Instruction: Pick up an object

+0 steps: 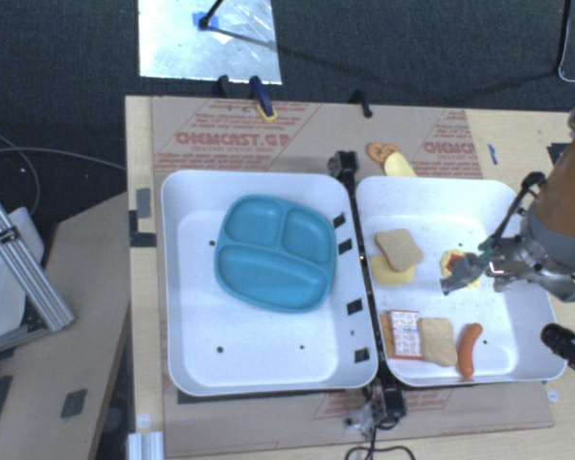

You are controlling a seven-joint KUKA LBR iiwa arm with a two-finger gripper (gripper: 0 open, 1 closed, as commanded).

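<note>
Small yellow food piece [457, 262] in right bin [431, 199]

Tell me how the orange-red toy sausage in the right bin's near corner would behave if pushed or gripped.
The orange-red toy sausage is a rounded cylinder lying flat, so a sideways push would probably roll it. Its smooth, glossy-looking surface may slip between fingers. It lies beside the tan toy bread slice, so a push that way would likely shift both.
</note>
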